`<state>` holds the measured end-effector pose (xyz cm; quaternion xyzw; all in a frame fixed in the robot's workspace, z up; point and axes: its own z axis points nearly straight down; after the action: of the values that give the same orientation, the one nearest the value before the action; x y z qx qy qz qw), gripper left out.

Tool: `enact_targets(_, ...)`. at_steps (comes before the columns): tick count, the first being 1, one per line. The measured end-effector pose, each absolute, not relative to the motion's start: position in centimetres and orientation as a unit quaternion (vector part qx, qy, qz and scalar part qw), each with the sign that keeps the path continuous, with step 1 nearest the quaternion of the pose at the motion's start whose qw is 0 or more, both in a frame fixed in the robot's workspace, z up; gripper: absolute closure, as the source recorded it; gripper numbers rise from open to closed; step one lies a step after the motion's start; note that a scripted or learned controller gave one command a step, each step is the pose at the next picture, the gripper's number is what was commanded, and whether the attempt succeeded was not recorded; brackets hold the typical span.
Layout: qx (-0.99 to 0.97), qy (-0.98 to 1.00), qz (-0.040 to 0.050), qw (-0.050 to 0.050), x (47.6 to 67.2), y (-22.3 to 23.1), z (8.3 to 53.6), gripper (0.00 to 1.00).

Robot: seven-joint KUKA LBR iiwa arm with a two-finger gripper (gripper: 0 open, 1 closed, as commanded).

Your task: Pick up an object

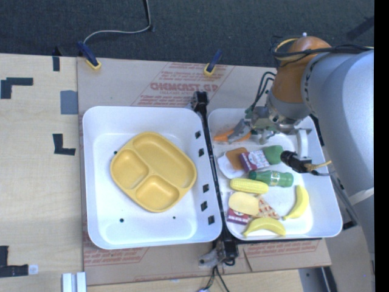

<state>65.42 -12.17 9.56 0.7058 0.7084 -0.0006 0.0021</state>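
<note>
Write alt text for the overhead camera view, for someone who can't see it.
A grey robot arm's gripper hangs over the right bin, which holds toy food including a corn cob, two bananas and a green bottle. The left bin holds a yellow divided tray.

Left bin [97, 163]: divided tray [153, 171] lay at centre. Right bin [325, 215]: corn cob [248, 186] at centre; bottle [273, 177] at 3 o'clock; two bananas [265, 226] at 5 o'clock.
</note>
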Motion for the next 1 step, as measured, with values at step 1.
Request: enact_targets(1, 0.705, 0.709, -0.0011, 0.001, 65.38, -12.11, 10.47, 1.0)
